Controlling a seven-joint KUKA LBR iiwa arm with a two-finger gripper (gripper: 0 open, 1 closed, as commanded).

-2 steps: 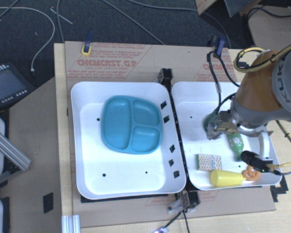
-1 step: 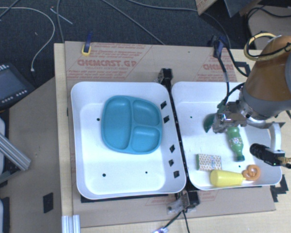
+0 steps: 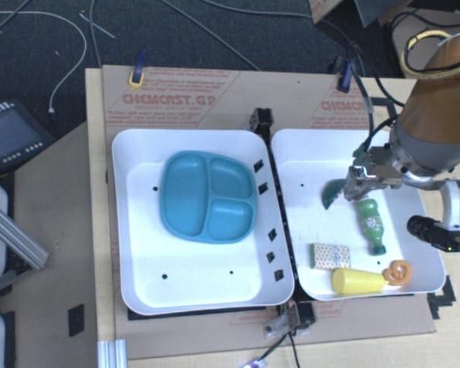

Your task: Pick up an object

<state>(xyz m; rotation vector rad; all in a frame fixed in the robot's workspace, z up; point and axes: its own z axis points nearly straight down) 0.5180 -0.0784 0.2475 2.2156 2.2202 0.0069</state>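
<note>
I have the gripper (image 3: 358, 186) low in the right bin (image 3: 307, 156), above the green bottle (image 3: 372, 225); its grip I cannot tell; next I judge a descent onto that bottle.

Left bin (image 3: 138, 205) contains a blue divided plate (image 3: 208, 196). Right bin (image 3: 307, 159) contains a green bottle (image 3: 372, 225), a dark green piece (image 3: 332, 194), a small patterned packet (image 3: 330, 255), a yellow object (image 3: 358, 280) and an orange pretzel-shaped item (image 3: 398, 272). The gripper (image 3: 362, 184) is positioned just above the bottle's upper end.
</note>
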